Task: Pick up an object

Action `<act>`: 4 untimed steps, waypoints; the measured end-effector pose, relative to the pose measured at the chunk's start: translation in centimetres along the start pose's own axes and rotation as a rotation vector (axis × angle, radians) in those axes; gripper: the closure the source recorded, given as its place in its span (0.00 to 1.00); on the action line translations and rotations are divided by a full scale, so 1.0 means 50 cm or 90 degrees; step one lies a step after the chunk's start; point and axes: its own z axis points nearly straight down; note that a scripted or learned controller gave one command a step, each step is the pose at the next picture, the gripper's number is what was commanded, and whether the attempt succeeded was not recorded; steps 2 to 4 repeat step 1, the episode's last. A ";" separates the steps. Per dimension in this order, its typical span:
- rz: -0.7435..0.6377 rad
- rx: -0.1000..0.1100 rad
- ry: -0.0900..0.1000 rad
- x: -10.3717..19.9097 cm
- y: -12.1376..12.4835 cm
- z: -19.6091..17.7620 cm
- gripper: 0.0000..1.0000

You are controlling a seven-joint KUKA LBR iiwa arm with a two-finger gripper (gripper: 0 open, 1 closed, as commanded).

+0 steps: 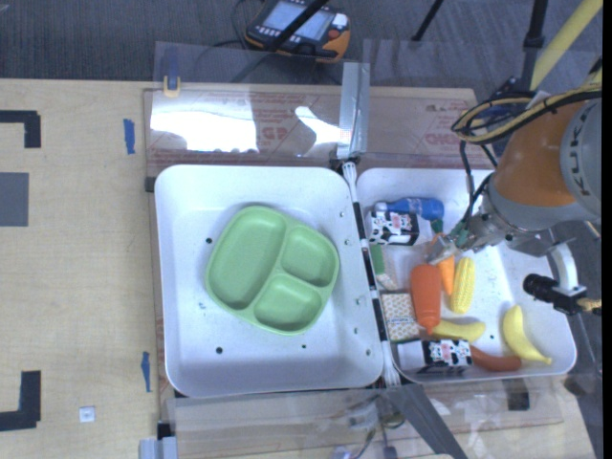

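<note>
The right bin point(564, 256) holds several toy foods. An orange carrot point(426, 295) stands beside a yellow corn cob point(463, 283) in its middle. At the back lie a cow-patterned carton point(394, 225) and a blue item point(421, 207). A banana point(521, 335), a red sausage-like piece point(492, 360), a second cow-patterned carton point(447, 353) and a checked cracker point(399, 316) sit toward the front. My gripper point(449, 247) reaches down into this bin, just behind the tops of the carrot and the corn. Nothing visibly hangs from it.
In the left bin point(182, 256) lies a green divided plate point(273, 269). The grey arm with its orange band point(535, 165) covers the right bin's back right corner. A metal divider point(368, 266) separates the bins. A handheld controller point(292, 27) lies behind the bench.
</note>
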 end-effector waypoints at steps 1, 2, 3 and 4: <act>0.022 0.011 0.006 0.125 0.066 -0.179 1.00; 0.022 0.011 0.006 0.125 0.066 -0.179 1.00; 0.022 0.011 0.006 0.125 0.066 -0.179 1.00; 0.022 0.011 0.006 0.125 0.066 -0.179 1.00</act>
